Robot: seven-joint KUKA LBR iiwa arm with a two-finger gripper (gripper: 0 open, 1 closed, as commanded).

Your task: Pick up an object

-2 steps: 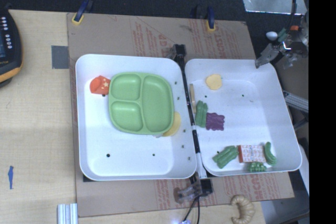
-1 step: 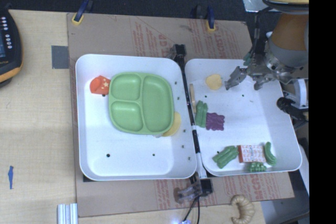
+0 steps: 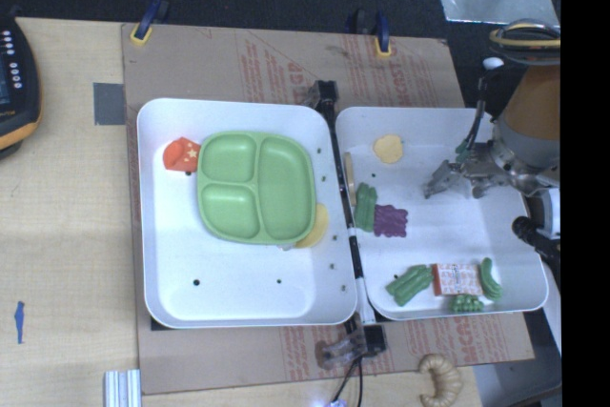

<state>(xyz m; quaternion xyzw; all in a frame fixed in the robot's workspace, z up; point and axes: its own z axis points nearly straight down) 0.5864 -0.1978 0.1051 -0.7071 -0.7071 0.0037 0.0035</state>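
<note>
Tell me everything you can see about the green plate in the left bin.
The green plate is pale green, looks like smooth plastic, and has rounded corners and three sections: one long, two smaller. It lies flat, slightly turned, in the upper middle of the left bin. A red piece sits at its upper left edge, and a yellow piece pokes out from under its lower right corner.

Smooth, glossy white plastic bins (image 3: 162,300) rest on matt brown cardboard (image 3: 276,62) over a pale wooden bench (image 3: 57,234)
</note>
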